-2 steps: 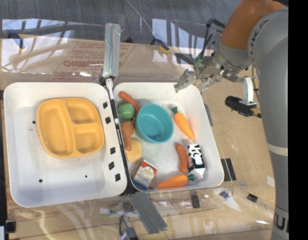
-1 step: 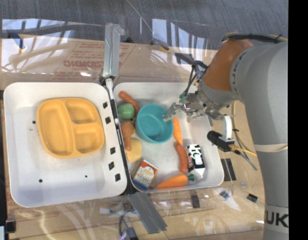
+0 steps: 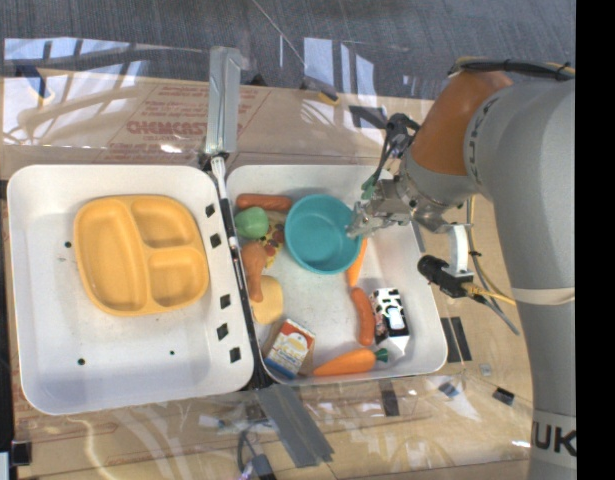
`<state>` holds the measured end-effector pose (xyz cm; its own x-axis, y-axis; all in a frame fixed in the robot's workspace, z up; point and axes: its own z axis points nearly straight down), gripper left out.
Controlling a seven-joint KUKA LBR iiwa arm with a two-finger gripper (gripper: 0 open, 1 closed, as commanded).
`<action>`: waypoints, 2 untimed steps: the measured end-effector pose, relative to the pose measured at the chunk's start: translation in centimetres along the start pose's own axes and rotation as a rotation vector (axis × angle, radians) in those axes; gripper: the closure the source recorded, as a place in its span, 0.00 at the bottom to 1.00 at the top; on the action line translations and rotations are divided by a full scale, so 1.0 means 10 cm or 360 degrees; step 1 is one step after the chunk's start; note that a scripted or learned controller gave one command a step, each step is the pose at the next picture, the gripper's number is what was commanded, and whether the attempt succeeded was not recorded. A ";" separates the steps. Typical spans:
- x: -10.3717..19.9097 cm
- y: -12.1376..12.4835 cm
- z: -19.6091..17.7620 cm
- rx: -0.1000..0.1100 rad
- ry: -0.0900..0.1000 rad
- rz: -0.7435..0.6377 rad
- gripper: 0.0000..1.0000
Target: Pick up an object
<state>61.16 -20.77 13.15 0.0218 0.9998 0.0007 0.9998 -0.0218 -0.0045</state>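
So nearest the camera in the right bin (image 3: pixel 427 353) there's a carrot (image 3: pixel 343 364), a small carton (image 3: pixel 289 349) and a black-and-white milk box (image 3: pixel 391 320). A bit further back sits the teal bowl (image 3: pixel 320 233), with a green ball (image 3: pixel 252 223) and a sausage (image 3: pixel 263 203) beside it. The pincer (image 3: pixel 365 218) is right at the bowl's right rim, can't tell if it's open or closed. Over in the left bin (image 3: pixel 37 358) lies a yellow divided plate (image 3: pixel 140 253).
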 end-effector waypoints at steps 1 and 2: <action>0.00 0.00 0.00 0.0000 0.0000 0.0000 0.00; 0.76 0.04 0.35 -0.0020 -0.0007 0.0452 0.00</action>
<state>61.73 -13.15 9.70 0.3010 0.9536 -0.0033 0.9536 -0.3010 0.0088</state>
